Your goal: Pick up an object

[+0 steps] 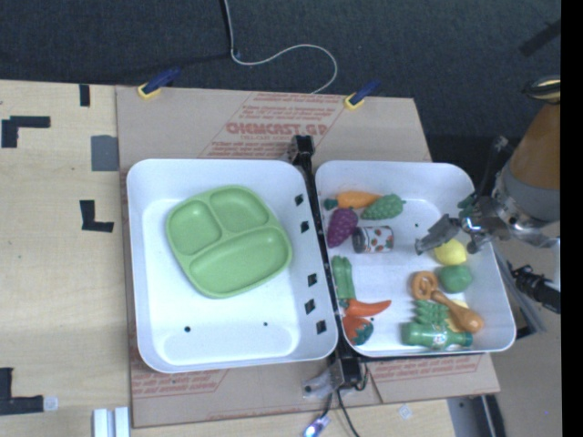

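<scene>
Low at the right wall of the right-hand shallow white bin (428, 173): small yellow plastic lemon (451, 253), lying on the bin floor. Directly above the lemon, and overlapping its upper edge, dark two-finger gripper (458, 232) on the grey arm with its orange band (539, 148); whether spread or pressed together, cannot tell, and no sign of the lemon being lifted. Just below the lemon, touching or nearly so, round green plastic fruit (458, 278). Further below, orange toy spoon (443, 298), then leafy green toy vegetable (428, 316) and green toy bottle lying on its side (437, 338). Left of the lemon, small upright tin with a red and white label (376, 238); beyond that, purple toy grape bunch (342, 226). Up and left of the lemon, bumpy green toy vegetable (385, 208) and orange toy carrot (355, 199). Down and left, slim green toy pod (342, 277) and red-orange toy pepper (366, 308). Well to the left of the lemon, left-hand shallow white bin (150, 280) bearing a pale green three-part plastic plate (230, 240). Under both bins, brown cardboard sheet with red lettering (273, 126).
</scene>
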`<state>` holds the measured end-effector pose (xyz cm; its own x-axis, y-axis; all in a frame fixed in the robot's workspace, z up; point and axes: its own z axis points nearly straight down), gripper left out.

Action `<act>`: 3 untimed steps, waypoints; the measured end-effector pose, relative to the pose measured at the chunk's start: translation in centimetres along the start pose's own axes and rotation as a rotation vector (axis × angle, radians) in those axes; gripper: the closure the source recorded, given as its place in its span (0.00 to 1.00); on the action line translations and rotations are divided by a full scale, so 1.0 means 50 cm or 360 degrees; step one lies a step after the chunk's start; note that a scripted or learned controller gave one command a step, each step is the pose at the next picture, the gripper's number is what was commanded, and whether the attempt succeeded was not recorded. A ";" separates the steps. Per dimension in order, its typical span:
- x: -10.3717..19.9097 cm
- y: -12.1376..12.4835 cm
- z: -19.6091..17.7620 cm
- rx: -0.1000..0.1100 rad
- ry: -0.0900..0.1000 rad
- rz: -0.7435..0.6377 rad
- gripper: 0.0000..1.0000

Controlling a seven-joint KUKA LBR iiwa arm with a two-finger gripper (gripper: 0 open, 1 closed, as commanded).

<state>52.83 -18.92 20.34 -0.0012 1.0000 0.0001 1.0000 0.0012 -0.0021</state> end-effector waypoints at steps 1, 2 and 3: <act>0.001 0.000 -0.019 0.0001 0.0000 -0.0003 1.00; 0.165 0.062 0.191 0.0006 0.0005 -0.0011 1.00; 0.272 0.228 0.027 -0.0022 0.0000 -0.0014 1.00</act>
<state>64.22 -5.31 18.96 -0.0099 1.0000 0.0003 0.9999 0.0099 0.0114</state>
